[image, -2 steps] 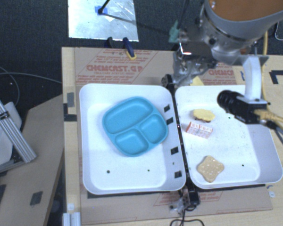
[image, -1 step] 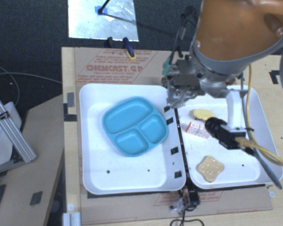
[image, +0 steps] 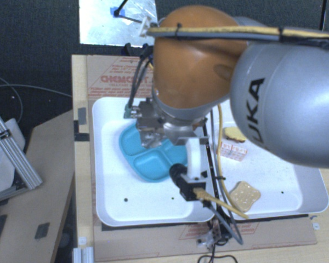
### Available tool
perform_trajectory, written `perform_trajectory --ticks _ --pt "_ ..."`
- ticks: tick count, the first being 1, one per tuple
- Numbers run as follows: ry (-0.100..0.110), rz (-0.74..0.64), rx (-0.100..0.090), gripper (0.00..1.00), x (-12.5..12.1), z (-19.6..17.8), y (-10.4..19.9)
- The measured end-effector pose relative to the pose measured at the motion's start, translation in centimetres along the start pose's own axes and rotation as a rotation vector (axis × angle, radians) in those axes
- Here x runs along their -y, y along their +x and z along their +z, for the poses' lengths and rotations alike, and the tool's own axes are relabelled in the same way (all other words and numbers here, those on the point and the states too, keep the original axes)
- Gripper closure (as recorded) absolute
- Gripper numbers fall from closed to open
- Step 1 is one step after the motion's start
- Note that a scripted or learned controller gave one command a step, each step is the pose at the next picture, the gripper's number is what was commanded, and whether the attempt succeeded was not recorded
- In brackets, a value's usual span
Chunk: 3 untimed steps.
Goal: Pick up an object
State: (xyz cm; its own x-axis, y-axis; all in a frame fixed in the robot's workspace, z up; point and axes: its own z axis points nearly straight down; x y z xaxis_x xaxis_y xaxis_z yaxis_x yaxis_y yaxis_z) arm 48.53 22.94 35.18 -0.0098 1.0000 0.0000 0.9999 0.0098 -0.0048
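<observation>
From the 1 camera above the desk (image: 55,147), we see 2 white bins side by side. The left bin (image: 112,201) holds a blue tray (image: 148,166) with shallow compartments, lying flat near the middle and partly hidden under the arm (image: 274,103). We judge the tray to be light, stiff plastic, smooth and likely slippery; lying flat, it offers little to pinch except its raised rim or the ridges between compartments, so an edge looks like the best place to take hold. The right bin (image: 296,201) holds a tan cracker-like piece (image: 244,195), a small pale box (image: 233,151) and a yellowish bit (image: 234,134), all apparently light and small. The hand (image: 153,141) sits low over the tray, at or just above its upper part, but the wrist covers it, so we cannot tell how it is set or whether it grips anything.
</observation>
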Motion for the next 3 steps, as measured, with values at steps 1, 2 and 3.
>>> perform_trajectory --ticks 1,2,3 --pt "-0.023 0.004 -0.010 1.00 0.0 -19.3 0.5" --pt "-0.004 0.011 0.001 1.00 -3.3 -12.6 -1.8" --pt "-0.003 0.006 0.000 1.00 0.0 -5.6 0.5"
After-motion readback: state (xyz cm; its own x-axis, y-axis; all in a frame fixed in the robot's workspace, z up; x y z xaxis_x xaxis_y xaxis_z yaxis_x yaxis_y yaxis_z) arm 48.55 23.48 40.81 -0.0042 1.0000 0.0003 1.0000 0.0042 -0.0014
